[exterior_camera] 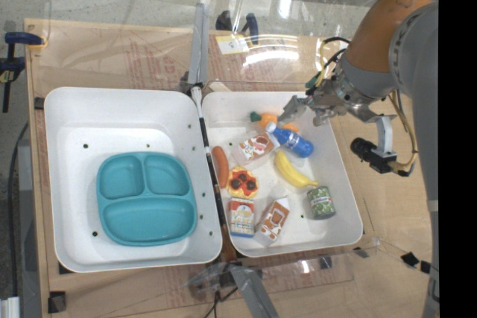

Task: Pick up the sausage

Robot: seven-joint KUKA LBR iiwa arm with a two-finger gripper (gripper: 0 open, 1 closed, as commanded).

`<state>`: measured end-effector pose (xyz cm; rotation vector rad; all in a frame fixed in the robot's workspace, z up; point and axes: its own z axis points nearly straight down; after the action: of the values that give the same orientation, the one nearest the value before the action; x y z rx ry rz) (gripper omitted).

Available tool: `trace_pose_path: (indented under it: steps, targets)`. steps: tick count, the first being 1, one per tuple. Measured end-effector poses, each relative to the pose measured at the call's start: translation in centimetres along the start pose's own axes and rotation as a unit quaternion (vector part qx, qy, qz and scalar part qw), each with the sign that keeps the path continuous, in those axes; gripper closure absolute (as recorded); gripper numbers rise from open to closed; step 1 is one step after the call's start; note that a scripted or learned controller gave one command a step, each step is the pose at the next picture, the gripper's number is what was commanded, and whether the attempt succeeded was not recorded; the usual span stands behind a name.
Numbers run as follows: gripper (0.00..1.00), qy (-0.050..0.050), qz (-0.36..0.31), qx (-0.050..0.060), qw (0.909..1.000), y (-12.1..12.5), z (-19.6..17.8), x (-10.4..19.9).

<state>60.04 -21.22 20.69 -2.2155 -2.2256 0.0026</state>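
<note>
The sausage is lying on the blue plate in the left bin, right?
Not quite. The camera view shows the sausage lying in the right bin, against its left wall, beside the other toy foods. The blue plate is in the left bin.

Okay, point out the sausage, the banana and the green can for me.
sausage [220, 165]: camera view, middle of its length, by the right bin's left wall.
banana [293, 171]: camera view, middle of its curve.
green can [320, 202]: camera view, its side label.
</note>
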Motion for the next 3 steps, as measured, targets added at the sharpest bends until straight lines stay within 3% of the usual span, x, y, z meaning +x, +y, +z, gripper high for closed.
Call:
trace_pose_path:
  steps: [1, 2, 3]
  targets:
    - [0.00, 0.000, 0.042, 0.000, 0.9991, -3.8, 11.2, 8.8]
    - [0.00, 0.001, -0.073, 0.001, 0.9973, -10.1, 12.1, 7.3]
    - [0.00, -0.006, -0.151, -0.003, 0.9886, -6.3, 11.7, 8.1]
